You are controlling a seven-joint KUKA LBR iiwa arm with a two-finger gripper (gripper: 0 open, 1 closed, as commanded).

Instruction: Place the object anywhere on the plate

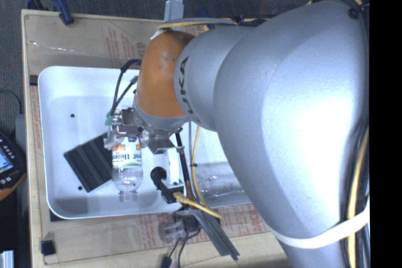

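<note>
The bottle [127, 167], lower left, looks light, smooth and slippery; best gripped across its labelled middle. The pincer [123, 135] sits above it; its opening I cannot tell.

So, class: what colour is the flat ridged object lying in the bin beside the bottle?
Black, or very dark grey: the ridged object, in the camera view.

Bottle [127, 166] beside plate [91, 162], in bin [56, 88]
</note>
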